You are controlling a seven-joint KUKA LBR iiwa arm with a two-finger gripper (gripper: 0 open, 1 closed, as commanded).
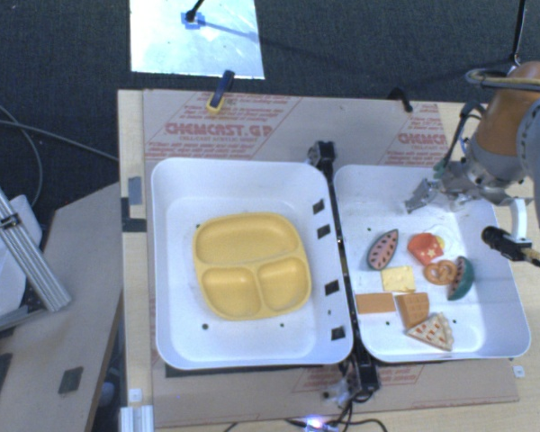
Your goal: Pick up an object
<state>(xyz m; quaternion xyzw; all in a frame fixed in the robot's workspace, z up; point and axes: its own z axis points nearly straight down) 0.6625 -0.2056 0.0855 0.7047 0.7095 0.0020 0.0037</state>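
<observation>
Grey metal and an orange band mark the arm coming in from the right, and its gripper [425,196] hangs over the upper part of the right bin [513,327], near that bin's back wall. The tool is seen from above at a slant as a pale grey cluster against the white floor, and how it is set cannot be told from this view; no object shows in it, and it cannot be told whether it touches the bin floor. Below it, and apart from it, the toy food lies on the floor of the right bin: an oval purple-and-tan piece [383,249] leaning towards the divider, a red tomato-like piece [425,246] just beside it, an orange pretzel-shaped piece [440,272] under that, and a dark green slice [463,279] at the right. A yellow cheese square [398,279] sits in the middle, with a flat tan slab [374,303], an orange waffled cracker [413,308] and a pizza wedge [431,333] in a row towards the front edge. Further out, the left bin [175,331] carries a yellow three-compartment tray [250,265]. Both bins rest on a printed cardboard sheet [225,126].
</observation>
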